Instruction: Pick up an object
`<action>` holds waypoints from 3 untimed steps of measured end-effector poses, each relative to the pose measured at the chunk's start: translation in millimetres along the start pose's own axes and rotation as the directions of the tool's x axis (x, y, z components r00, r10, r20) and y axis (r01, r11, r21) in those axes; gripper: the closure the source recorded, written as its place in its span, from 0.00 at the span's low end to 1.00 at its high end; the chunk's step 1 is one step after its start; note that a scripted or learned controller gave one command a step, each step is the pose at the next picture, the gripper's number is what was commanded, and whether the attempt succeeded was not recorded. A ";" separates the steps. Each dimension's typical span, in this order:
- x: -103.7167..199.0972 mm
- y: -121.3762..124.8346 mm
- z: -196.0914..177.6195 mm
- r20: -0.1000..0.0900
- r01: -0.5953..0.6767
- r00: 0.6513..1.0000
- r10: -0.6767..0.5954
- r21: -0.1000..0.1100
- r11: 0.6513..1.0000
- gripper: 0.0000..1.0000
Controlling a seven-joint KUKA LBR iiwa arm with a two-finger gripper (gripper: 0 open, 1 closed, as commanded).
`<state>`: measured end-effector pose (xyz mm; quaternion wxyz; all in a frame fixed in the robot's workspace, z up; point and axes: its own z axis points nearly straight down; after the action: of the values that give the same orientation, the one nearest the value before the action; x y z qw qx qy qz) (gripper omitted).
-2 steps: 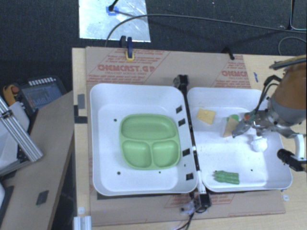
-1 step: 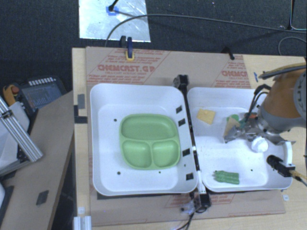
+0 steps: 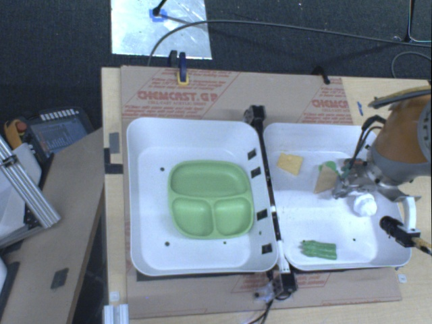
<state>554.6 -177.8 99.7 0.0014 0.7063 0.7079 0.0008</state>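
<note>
Reaching in from the right edge of the tabletop (image 3: pixel 223 86), the grey arm is seen with its pincer (image 3: pixel 343 181) lowered into the right bin (image 3: pixel 337 252), just beside a tan wedge (image 3: pixel 326 179). Whether the pincer is released or clenched cannot be told. A yellow block (image 3: pixel 291 163) lies near the bin's far left corner, a green object (image 3: pixel 318 250) near its front edge. A green 3-compartment plate (image 3: pixel 210 198) is held in the left bin (image 3: pixel 145 181).

Robotics lab: cardboard-covered bench (image 3: pixel 202 93) on dark carpet (image 3: pixel 54 46), loose cables (image 3: pixel 283 27), control pendant (image 3: pixel 57 137) on a side table, aluminium rail (image 3: pixel 27 187), two white bins (image 3: pixel 145 201), robot arm (image 3: pixel 405 140).
</note>
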 end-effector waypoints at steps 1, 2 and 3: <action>9.1 2.8 -48.9 0.000 0.002 1.000 -0.002 -0.002 1.000 1.00; 18.8 5.5 -106.8 0.001 0.004 1.000 -0.003 -0.005 1.000 1.00; 18.4 7.3 -161.1 0.001 0.003 1.000 -0.003 -0.005 1.000 1.00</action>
<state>561.4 -159.2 260.8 0.0034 0.7051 0.7091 0.0020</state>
